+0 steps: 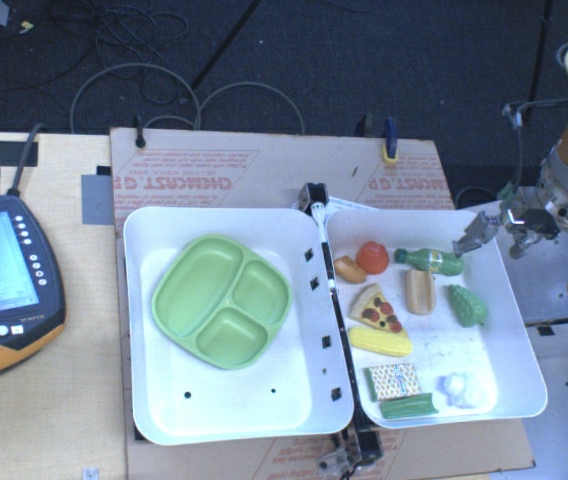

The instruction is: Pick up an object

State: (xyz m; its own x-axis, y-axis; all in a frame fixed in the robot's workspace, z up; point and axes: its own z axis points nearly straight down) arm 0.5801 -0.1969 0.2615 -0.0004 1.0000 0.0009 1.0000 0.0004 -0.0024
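Toys crowd the right bin [524, 368] at the frame's centre-right: tomato [372, 257], pizza slice [375, 309], corn [380, 342], green bottle [430, 260], hot dog [420, 291], broccoli [467, 305]. At the upper right the gripper [476, 232] hovers just beside the bottle's end, its jaws apart and empty. Straddling the bottle's narrow width before closing looks wisest.

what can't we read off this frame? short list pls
- Claw: small and blurred at the right bin's far rim; finger state unreadable.
- Arm: cut off by the right edge, so its pose is unknown.
- White item in the right bin: washed out against the bin, identity unclear.
- Tablet: cut off by the left edge; screen text too small.
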